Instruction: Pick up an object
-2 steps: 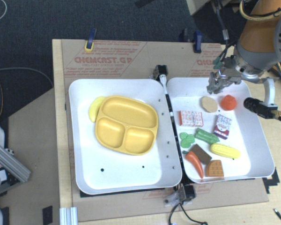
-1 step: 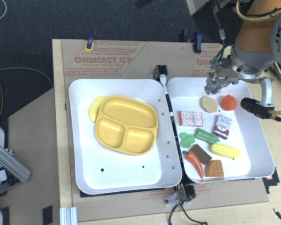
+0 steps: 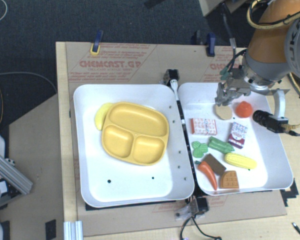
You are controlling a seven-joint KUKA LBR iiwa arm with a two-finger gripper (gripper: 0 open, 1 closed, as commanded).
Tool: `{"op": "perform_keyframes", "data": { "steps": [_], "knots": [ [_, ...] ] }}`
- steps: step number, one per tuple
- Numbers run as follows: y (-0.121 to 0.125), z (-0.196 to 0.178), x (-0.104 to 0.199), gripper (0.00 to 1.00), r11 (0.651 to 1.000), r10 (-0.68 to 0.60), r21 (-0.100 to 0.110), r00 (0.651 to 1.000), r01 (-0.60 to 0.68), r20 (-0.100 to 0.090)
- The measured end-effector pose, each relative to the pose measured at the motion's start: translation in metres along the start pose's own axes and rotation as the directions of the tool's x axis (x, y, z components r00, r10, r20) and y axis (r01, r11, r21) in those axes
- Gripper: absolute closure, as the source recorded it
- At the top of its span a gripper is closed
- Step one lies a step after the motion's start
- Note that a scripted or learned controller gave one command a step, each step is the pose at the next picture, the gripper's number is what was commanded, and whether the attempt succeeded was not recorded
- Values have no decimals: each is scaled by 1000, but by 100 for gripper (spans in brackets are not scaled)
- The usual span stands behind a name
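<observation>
Brown cardboard-topped desk (image 3: 140,59) on dark carpet, two white bins side by side; yellow divided tray (image 3: 134,133) in left bin (image 3: 87,149). Claw (image 3: 225,103) low over right bin (image 3: 277,164) far part, just above tan round piece (image 3: 223,112), orange ball (image 3: 244,109) beside; claw state cannot tell. Corn cob (image 3: 240,160) long axis left-right, slightly tilted, near right wall, little room.

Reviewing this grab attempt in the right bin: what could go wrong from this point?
The gripper sits over a flat tan disc lying low on the bin floor, so the fingers may slide off or close above it. The orange-red ball lies just beside the disc and could get nudged and roll. Both are near the right bin far edge, so a push may shove the disc against the wall.
</observation>
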State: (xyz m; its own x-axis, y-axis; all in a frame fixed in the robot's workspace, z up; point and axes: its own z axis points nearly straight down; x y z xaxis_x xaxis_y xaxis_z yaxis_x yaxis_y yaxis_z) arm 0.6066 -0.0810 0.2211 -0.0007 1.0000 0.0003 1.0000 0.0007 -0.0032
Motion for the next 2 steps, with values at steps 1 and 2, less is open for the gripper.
{"op": "perform_keyframes", "data": {
  "steps": [1, 2],
  "knots": [
    [1, -10, -6, 100, 1000, 1, -6, 1000, -1, 2],
    [7, -13, -9, 100, 1000, -1, -6, 1000, 1, 1]
  ]
}}
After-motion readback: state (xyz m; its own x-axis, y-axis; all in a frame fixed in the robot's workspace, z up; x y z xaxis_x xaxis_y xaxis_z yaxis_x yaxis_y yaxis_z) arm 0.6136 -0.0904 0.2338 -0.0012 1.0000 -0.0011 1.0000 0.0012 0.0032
